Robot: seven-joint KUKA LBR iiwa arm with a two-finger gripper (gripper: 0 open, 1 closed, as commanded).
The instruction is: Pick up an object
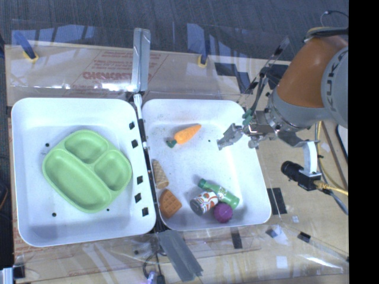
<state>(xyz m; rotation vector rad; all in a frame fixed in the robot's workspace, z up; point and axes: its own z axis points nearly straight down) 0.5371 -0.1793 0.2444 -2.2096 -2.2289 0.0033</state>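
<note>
My gripper (227, 138) hangs over the right side of the right bin (249, 182), its grey fingers pointing left with nothing between them. An orange carrot (185, 135) lies to its left in the upper middle of that bin. Near the bin's front edge lie a green bottle (220, 194), a small can (204, 203) and a purple ball (223, 213), close together. A waffle-like brown piece (170, 203) and a tan cone-shaped piece (160, 173) rest along the bin's left wall.
The left bin (29, 218) holds a green divided plate (86, 169). A grey divider bar (140, 61) runs up between the bins. The arm's orange band (308, 81) and grey wrist stand over the bench to the right.
</note>
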